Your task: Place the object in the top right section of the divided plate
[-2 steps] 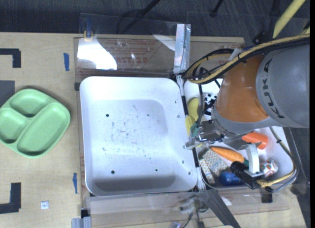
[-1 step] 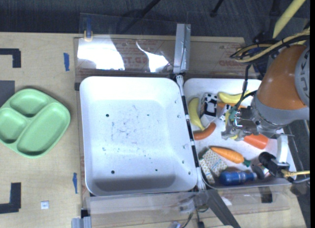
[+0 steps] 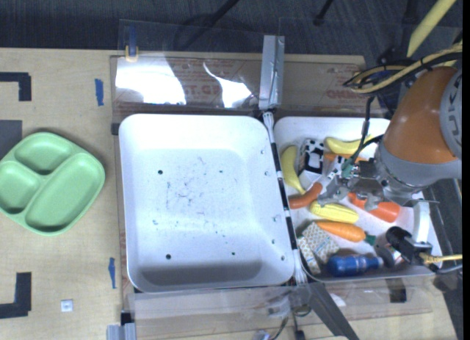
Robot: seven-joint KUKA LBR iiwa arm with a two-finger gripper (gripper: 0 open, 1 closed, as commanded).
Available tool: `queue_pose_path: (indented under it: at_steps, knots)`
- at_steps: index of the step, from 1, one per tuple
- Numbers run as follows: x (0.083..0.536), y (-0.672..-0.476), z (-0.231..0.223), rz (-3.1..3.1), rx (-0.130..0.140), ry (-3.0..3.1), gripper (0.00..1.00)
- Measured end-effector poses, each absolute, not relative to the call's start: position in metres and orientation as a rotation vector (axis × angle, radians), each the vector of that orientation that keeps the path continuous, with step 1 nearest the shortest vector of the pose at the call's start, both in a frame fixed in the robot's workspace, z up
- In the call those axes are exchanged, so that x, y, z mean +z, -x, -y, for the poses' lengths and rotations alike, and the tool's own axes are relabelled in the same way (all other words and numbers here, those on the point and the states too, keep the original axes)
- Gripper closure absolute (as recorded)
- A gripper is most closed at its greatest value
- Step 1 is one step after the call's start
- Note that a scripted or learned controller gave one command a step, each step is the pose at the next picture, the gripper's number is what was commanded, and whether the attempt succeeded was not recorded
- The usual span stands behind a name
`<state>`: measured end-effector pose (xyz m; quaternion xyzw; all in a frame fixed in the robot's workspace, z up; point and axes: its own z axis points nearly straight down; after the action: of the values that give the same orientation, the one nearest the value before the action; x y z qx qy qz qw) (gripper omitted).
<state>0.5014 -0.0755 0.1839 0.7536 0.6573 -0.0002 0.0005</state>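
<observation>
I've got the gripper [image 3: 339, 178] low in the right bin [image 3: 411, 276] among toys, fingers unclear, so I'd seat squarely on one before heading for the plate [image 3: 50, 182].

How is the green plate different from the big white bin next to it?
The green divided plate is smaller than the left white plastic bin. The plate is rounded and split into sections; the bin is squarish with one open floor. The plate is plain green; the bin's floor has faint scuffs and small dark dots. Both are shallow and sit on the wooden bench.
</observation>
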Motion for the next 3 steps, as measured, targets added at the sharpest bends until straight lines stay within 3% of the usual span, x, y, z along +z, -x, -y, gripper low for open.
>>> queue_pose_path:
  at_steps: [1,2,3]
  knots:
    - [0.193,-0.502,0.075,-2.064,0.000,-2.365,1.00]
    - [0.184,-0.479,0.015,-2.066,-0.003,-2.371,1.00]
    - [0.171,-0.481,-0.058,-1.638,-0.010,-2.659,1.00]
